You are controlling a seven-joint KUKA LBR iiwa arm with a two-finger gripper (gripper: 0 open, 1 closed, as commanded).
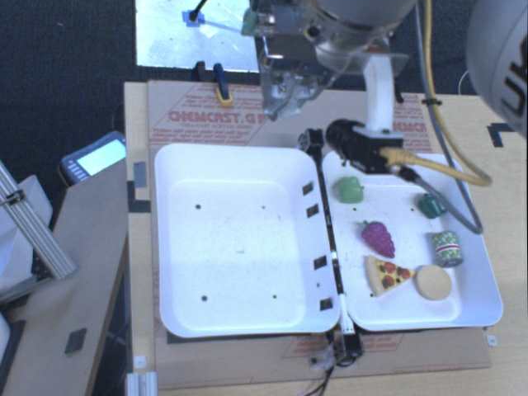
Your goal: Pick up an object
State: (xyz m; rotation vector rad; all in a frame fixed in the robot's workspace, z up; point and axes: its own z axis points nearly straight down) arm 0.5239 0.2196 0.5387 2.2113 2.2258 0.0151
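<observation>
- The gripper (282,106) is seen raised above the back edge of the bench, behind the seam between the two bins. Nothing is held in it, and whether it is wide or narrow cannot be told.
- All the pickable things are found in the right bin (483,299), well apart from the gripper.
- A bunch of purple grapes (377,238) lies near the bin's middle. It is judged to be a light, stiff plastic toy with a bumpy skin, best taken across its narrow width.
- A green pepper (349,190) lies nearest the gripper. It is rounded and probably slippery, so it may be squeezed out sideways.
- A pizza slice (386,275) and a round biscuit (433,283) lie flat at the front, almost touching. Little height is offered for a grasp.
- A small can (446,248) and a teal thing (430,205) sit close to the right wall, where room is limited.
- The grapes are flanked by open floor, so little stands in the way there.
- The left bin (239,246) is separated by a ridge with black clips (322,221).
</observation>
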